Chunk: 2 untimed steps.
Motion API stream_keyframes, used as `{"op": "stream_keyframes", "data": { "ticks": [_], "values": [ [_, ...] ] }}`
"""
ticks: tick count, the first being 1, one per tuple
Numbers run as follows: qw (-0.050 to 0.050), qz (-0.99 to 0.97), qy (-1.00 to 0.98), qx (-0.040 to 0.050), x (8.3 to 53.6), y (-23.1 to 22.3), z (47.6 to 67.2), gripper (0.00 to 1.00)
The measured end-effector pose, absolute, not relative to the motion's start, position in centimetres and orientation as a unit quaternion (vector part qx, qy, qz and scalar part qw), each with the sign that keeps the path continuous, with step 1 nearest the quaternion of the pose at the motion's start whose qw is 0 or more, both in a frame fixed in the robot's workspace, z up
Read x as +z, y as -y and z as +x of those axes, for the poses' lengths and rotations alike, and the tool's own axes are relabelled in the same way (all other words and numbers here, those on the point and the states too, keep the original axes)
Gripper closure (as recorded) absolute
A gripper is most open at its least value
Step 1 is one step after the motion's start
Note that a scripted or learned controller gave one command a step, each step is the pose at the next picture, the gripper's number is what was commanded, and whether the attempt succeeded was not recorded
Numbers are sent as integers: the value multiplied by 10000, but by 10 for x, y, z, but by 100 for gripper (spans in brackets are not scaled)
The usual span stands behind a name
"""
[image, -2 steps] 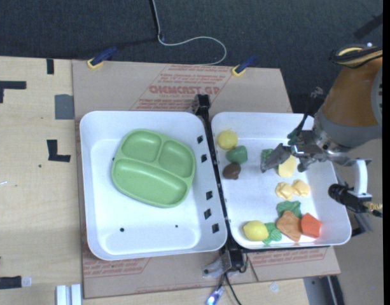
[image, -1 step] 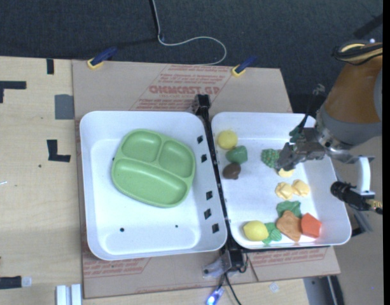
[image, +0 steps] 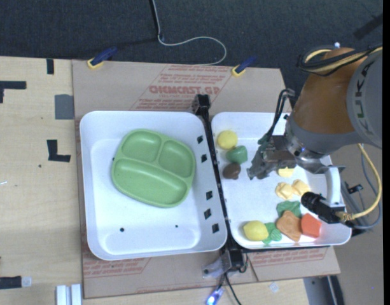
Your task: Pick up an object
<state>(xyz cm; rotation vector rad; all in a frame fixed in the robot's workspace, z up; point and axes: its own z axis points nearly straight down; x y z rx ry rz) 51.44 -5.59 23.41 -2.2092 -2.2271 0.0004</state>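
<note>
— What lay left of the divider [image: 210, 164]?
— A green sectioned plate [image: 154, 166] in the left bin [image: 96, 189].
— And right of it?
— A yellow ball [image: 227, 139], a green piece [image: 238, 153] and a brown one [image: 231, 169], close against the divider. Further right hung the gripper [image: 266, 162], low over the right bin [image: 258, 202].
— Its jaws?
— Too dark to read, possibly holding nothing.

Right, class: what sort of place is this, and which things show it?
Probably a robotics lab test bench: a robot arm reaches over two white bins, one holding toy food, the other a green divided plate.
</note>
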Motion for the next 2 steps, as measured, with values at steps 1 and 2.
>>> {"op": "stream_keyframes", "data": {
  "ticks": [1,2],
  "values": [
    [-38,-7043,7099,-51,357,11,514,100],
    [-11,-7038,7104,-24,425,-50,483,100]
  ]
}}
